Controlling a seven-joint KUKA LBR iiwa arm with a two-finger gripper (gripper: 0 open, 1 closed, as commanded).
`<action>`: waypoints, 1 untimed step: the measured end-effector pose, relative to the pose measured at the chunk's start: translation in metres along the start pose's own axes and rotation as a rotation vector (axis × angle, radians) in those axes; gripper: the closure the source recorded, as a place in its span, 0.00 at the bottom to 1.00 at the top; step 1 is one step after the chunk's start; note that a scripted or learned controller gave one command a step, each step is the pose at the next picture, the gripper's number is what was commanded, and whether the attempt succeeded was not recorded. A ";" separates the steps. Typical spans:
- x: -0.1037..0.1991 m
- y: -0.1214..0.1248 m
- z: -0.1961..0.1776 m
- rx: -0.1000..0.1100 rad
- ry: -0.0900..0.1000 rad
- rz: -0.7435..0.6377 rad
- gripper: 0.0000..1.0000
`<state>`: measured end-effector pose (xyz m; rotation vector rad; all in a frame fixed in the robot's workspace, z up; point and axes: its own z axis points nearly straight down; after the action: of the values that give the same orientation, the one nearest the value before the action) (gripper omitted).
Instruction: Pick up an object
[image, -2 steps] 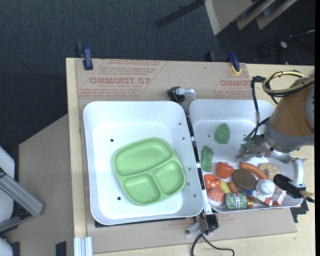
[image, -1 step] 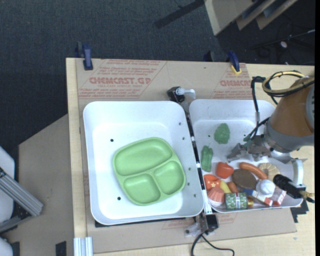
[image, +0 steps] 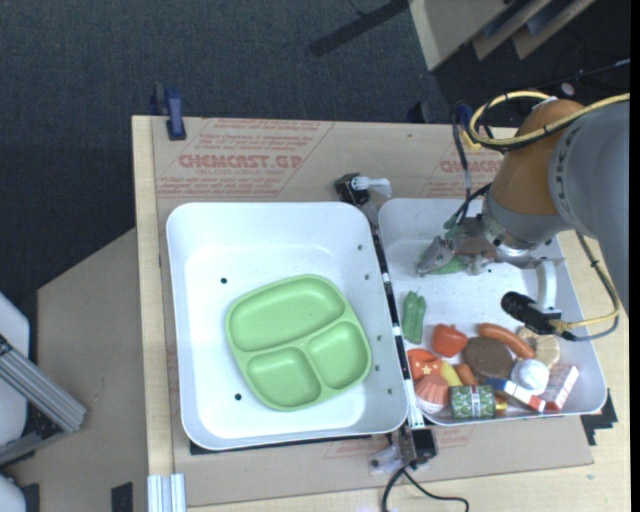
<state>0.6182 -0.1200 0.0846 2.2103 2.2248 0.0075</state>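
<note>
Hand (image: 452, 256) low in the right bin's (image: 590, 385) upper part, over something green; I cannot tell its state.
On the table (image: 270, 150), the left bin (image: 200, 240) carries a green 3-compartment tray (image: 298, 341). Toy food lies heaped at the right bin's near end: hot dog (image: 506, 339), tomato (image: 449, 340), green pepper (image: 413, 315).

The grey KUKA arm with its orange band (image: 535, 150) is seen reaching in from the right, bent downward, its two-finger gripper (image: 452, 255) lowered with the wrist angled leftward.
</note>
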 end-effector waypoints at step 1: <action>-0.110 0.045 -0.033 0.001 -0.002 0.012 0.00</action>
<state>0.6638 -0.2295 0.1183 2.2235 2.2104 0.0040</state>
